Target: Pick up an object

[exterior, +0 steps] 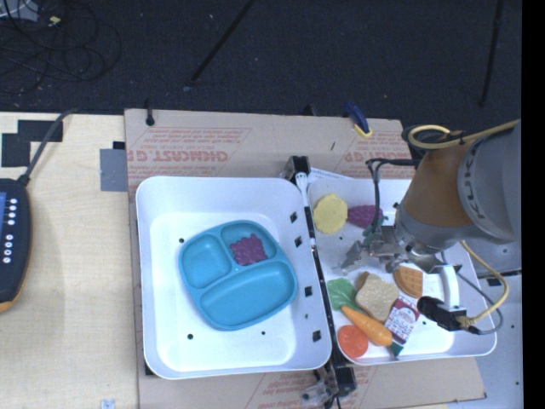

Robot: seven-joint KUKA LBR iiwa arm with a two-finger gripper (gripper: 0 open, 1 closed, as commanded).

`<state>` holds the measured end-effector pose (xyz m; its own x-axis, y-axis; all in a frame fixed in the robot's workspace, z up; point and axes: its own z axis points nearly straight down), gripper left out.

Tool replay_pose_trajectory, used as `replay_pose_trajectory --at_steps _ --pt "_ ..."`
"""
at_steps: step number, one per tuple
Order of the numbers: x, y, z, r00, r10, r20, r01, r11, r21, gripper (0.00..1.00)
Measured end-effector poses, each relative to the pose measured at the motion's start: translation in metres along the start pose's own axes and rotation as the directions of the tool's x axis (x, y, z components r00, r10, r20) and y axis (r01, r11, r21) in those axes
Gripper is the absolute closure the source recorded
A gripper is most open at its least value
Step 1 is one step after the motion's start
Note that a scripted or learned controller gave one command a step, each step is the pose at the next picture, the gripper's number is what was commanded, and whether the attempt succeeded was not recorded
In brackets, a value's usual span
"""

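My gripper (pixel 364 250) hangs low over the middle of the right bin (pixel 451 348), on the arm reaching in from the right. It sits just below a purple toy (pixel 363 216) and a yellow lemon-like piece (pixel 330 213). Just in front of it lie a bread slice (pixel 377 295) and a green piece (pixel 341 292). A round waffle-patterned cracker (pixel 409 279) lies under the wrist. Nearer the bin's front edge are a carrot (pixel 368 325), a red-orange round piece (pixel 352 342) and a red sauce packet (pixel 403 320). Nothing is seen held.
The left bin (pixel 170 348) holds a blue divided plate (pixel 238 284) with purple grapes (pixel 249 249) in one small compartment. A black divider (pixel 311 254) runs between the bins. A black device (pixel 10 237) lies at the far left of the bench.
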<state>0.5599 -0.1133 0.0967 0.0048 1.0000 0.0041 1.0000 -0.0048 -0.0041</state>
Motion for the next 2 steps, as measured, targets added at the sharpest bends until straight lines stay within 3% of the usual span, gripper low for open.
replay_pose_trajectory --at_steps 1,2 --pt "0.029 0.05 0.01 1.0 -0.008 0.003 0.008 1.0 -0.002 0.0" --pt "0.031 0.082 0.011 1.0 -0.003 0.002 0.003 1.0 0.009 0.0"
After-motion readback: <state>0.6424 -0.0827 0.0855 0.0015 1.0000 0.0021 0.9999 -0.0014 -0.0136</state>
